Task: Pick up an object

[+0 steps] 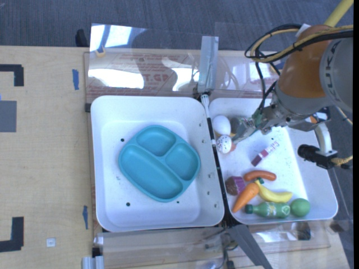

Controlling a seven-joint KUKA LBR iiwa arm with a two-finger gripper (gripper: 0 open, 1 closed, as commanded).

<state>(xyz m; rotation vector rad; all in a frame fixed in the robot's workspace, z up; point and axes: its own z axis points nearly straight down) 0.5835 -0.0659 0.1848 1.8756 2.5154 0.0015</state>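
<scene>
The right bin (291, 150) holds several toy foods. A white egg (221, 123) and a speckled egg (224, 144) lie at its left wall. My gripper (243, 129) hangs low in the bin's back part, just right of the two eggs and slanted toward them. Nothing is visibly held. Farther forward lie a small purple and pink stick (265, 153), a red pepper (259, 175), a carrot (246, 196), a banana (274, 195), a green bottle (268, 209) and a lime (300, 207).
The left bin (106, 122) bears a blue divided plate (160, 161). A purple piece (235, 184) sits beside the carrot. The grey and orange arm (305, 77) covers the right bin's back right corner. A clear wall (146, 72) stands behind the bins.
</scene>
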